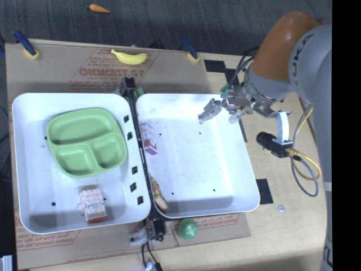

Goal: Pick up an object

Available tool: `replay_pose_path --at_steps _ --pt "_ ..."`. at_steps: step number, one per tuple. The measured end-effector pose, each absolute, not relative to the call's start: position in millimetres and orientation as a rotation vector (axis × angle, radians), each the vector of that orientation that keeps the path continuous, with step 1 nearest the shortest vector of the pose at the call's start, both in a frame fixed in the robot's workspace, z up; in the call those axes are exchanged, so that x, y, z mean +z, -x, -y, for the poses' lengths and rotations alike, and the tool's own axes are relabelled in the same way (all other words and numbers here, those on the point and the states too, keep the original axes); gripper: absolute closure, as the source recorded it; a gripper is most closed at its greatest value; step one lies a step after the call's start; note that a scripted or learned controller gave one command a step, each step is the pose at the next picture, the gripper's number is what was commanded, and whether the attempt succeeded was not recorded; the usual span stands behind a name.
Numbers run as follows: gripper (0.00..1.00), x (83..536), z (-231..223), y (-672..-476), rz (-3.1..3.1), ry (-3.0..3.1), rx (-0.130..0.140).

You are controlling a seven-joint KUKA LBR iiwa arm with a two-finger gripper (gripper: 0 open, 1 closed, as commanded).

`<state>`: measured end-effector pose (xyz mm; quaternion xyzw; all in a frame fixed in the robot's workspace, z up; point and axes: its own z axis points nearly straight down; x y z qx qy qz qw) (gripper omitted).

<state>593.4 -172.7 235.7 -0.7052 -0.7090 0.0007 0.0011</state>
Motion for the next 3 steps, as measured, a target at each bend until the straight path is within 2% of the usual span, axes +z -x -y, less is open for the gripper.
replay_pose_path --at_steps 1,2,3 --pt "0.00 92 198 -475.7 2.225 2.212 0.003" --pt "0.00 207 212 -477.1 2.227 2.218 0.000" --pt "0.00 105 210 -548.7 2.226 2.211 0.004"
